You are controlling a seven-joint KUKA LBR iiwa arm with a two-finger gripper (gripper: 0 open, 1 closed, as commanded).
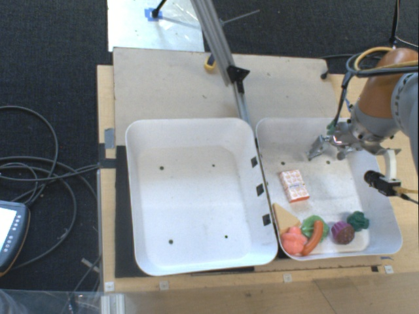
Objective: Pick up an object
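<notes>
In the right bin, a small pink-and-white box lies near the middle. Along the near wall sit a yellow wedge, a pink-orange lump, a green leafy piece, an orange stick-shaped piece, a purple ball and a dark green piece. My gripper hangs over the far part of this bin, beyond the box and apart from it. Its fingers stand open with nothing between them.
The left bin lies beside the right one, with black clips on the shared wall. A slanted grey pole crosses above the far bench. Cables and a pendant lie on the floor at the left.
</notes>
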